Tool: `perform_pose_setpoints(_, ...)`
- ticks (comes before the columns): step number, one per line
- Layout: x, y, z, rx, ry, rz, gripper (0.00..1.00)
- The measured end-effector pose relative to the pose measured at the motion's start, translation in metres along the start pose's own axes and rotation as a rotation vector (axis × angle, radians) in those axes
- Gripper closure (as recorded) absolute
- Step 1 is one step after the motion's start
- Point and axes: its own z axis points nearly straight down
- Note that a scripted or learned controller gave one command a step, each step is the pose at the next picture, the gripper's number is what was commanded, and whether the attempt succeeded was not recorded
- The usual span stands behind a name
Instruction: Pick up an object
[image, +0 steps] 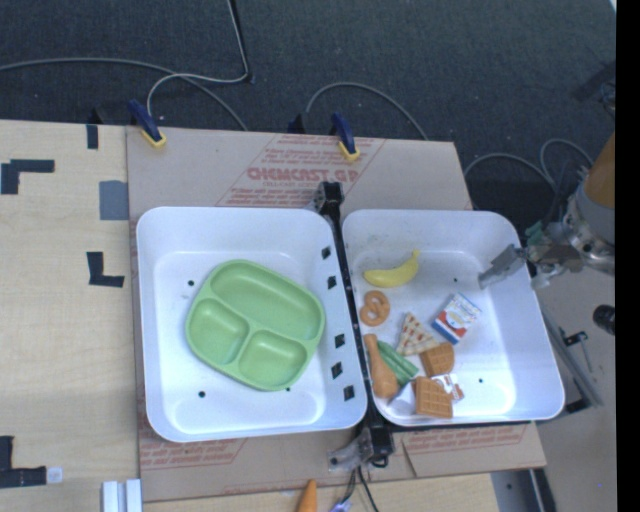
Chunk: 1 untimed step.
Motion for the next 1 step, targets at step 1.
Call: perform_pose_setpoints(1, 0.0518, -0.0522, 0.0980, 0.004, 0.002, 0.000, 0.00)
